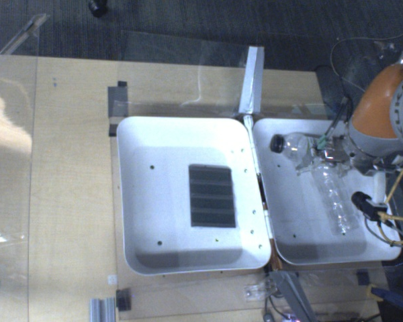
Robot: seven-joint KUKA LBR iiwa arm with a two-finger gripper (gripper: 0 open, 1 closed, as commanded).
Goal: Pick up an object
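My arm point(383, 106) leans in from 3 o'clock over the right bin point(282, 243); my gripper point(332, 154) sits low by the clear bottle point(326, 180), which lies flat, cap toward 10 o'clock; I cannot tell my grip's state; 1 dark ribbed pad point(211, 195) rests in the left bin point(141, 180), probably left alone since it is farther.

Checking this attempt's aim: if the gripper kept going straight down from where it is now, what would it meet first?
Probably the clear plastic bottle lying in the right bin, just below the gripper. Depth is hard to judge from this slanted view, so it may reach the bin floor beside it instead.
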